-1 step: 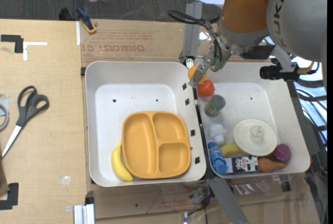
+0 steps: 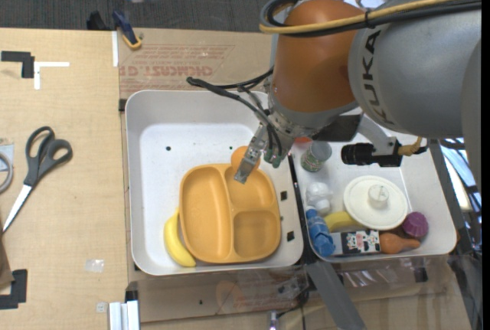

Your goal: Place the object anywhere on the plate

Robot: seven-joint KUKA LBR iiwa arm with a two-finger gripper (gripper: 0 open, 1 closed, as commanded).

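The gripper (image 2: 253,160) grasps a small orange object (image 2: 241,158) over the far rim of the plate (image 2: 207,206), so releasing there risks it rolling off into the left bin (image 2: 153,168).

arm (image 2: 383,53): reaching in from right | fingers (image 2: 246,165): angled down-left, low

Scissors (image 2: 37,160) on the bench left; banana (image 2: 174,243), white lid (image 2: 374,200), purple object (image 2: 416,224) in bins.
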